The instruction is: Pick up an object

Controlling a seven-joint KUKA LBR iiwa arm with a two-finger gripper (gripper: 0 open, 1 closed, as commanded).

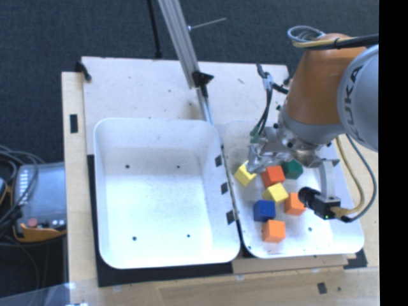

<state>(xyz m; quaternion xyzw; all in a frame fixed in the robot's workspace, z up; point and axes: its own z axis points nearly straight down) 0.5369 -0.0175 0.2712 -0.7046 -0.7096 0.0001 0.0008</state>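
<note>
Reaching down into the right white plastic bin [347,234], the grey metal two-finger gripper [258,160] sits just beside a small yellow cube [245,174], likely its target among clustered blocks.

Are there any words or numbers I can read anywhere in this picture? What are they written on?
"KU": big dark letters on the grey arm, cut off at the picture's edge, so the rest of the word is unreadable.
Grey box left of the bench: its markings are too small and blurred to read.
The blocks and bins carry no readable text.
</note>
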